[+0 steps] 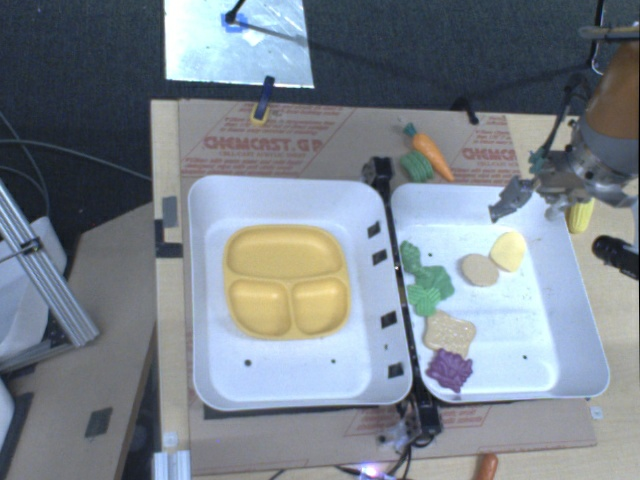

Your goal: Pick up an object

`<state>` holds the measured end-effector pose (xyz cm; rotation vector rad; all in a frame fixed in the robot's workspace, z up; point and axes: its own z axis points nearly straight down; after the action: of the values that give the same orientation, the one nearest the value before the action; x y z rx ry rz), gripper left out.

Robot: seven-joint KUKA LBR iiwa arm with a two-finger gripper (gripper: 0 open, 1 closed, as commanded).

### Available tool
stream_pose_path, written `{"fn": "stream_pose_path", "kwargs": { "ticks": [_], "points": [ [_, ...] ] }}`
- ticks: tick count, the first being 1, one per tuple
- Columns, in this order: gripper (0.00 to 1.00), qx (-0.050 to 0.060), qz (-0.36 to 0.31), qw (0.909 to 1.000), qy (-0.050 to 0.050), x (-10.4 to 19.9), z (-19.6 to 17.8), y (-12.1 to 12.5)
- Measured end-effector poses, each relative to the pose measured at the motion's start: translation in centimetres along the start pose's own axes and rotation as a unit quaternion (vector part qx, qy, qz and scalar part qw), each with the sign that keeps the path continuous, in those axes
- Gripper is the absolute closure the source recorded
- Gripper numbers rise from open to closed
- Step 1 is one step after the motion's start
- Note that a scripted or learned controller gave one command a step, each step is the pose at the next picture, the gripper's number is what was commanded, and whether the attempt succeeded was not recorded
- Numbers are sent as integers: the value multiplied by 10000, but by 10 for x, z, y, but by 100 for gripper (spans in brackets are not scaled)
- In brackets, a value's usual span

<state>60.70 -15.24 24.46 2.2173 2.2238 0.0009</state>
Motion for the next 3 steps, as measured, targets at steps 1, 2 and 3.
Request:
{"fn": "stream_pose_path", "kwargs": {
  "ticks": [1,2,3],
  "points": [
    [0,40,37,10000,9,-46,82,-68],
    [100,-19,5,10000,-6,-44,67,-63],
    [100,9,-35,10000,21,41,61,-82]
  ]
}}
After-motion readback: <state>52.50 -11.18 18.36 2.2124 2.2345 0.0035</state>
